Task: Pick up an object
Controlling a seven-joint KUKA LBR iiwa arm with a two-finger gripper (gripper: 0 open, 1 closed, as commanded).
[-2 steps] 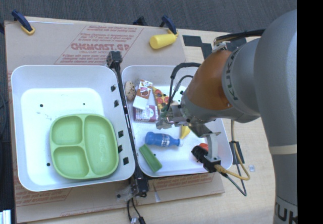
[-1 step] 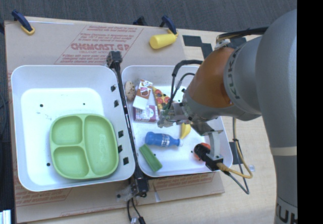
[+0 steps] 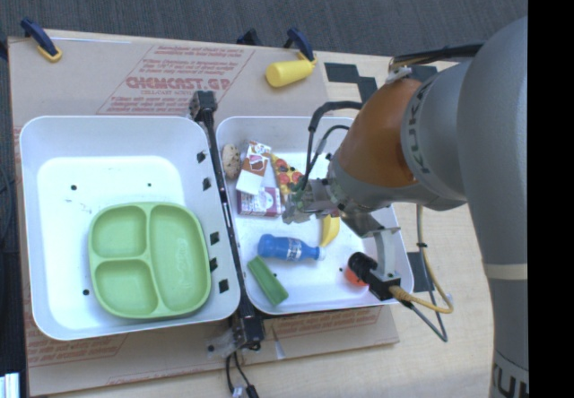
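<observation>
Arm reaching into right bin, jaws low among snack packets; their opening cannot be told. Blue bottle, banana, green block nearby. Green tray in left bin.

Arm reaches in over right bin, gripper low among the clutter. Beside it: snack packets, banana, blue bottle, green block, small orange thing. Left bin holds green divided plate. Yellow object lies on cardboard behind bins.
</observation>
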